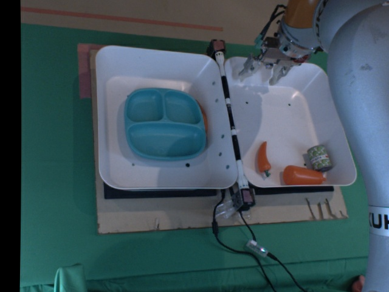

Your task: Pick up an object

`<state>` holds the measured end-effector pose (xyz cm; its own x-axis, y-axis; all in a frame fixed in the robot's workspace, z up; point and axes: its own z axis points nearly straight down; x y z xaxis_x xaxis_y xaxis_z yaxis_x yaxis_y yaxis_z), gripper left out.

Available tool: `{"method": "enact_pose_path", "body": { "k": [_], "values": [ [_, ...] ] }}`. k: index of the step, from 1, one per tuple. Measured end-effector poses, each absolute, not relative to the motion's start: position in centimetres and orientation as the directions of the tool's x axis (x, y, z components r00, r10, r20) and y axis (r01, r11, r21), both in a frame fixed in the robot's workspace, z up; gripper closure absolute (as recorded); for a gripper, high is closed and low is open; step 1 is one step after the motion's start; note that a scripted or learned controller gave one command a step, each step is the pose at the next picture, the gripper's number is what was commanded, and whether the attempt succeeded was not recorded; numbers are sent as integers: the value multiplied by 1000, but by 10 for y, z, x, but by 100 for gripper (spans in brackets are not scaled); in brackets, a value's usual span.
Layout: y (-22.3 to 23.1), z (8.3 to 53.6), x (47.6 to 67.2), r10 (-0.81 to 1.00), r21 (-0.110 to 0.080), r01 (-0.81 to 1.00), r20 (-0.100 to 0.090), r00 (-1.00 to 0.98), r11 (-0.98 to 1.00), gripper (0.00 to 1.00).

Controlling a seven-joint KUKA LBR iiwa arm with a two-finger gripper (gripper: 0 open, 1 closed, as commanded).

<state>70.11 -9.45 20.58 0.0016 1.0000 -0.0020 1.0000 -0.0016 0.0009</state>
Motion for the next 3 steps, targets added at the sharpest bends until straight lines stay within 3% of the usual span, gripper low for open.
{"method": "enact_pose_path", "body": {
  "k": [1,2,3],
  "values": [
    [-96,217,702,1000,4,1000,-5,4,-3,100],
    [-89,306,701,1000,3,1000,-3,2,-2,100],
    [-71,327,663,1000,1,1000,-1,2,-2,100]
  ]
}}
